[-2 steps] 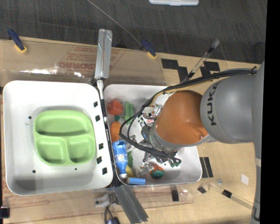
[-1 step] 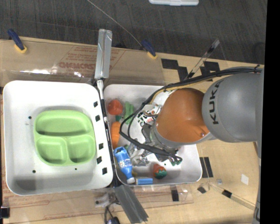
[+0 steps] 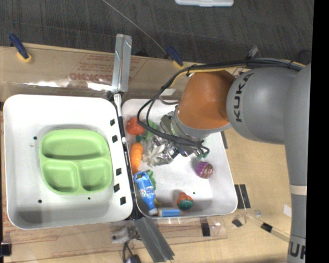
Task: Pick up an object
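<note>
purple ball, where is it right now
The purple ball lies in the right bin, near its right wall, just below the arm's wrist and up-right of the small orange and green toy.

White bins (image 3: 23, 166): smooth matt plastic. Green tray (image 3: 74, 160): glossy plastic. Bench (image 3: 260, 175): matt brown cardboard-like sheet. Arm (image 3: 273, 105): smooth grey shell, glossy orange band (image 3: 206, 100).

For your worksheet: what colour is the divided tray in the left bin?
Light green tray, camera view.
</note>
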Tool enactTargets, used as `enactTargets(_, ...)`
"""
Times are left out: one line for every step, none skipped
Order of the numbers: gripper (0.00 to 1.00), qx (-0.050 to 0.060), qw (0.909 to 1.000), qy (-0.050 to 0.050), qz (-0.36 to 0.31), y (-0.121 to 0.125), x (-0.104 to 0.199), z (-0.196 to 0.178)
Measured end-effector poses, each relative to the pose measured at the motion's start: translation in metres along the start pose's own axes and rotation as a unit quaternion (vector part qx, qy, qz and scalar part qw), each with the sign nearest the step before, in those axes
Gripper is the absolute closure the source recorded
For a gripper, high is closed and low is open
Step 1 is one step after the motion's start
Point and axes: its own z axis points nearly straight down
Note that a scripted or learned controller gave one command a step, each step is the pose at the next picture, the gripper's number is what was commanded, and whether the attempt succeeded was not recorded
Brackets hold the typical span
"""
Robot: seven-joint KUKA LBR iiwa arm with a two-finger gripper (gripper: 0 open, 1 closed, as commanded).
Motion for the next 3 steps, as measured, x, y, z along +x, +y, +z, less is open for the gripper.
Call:
enactTargets(1.0,0.001,0.9239,0.0,-0.383,-0.072,0.01,-0.019)
enactTargets(0.0,0.0,0.9239,0.0,-0.383,-0.072,0.01,-0.019)
enactTargets(0.0,-0.001,0.9302,0.0,-0.367,-0.017,0.013,0.009)
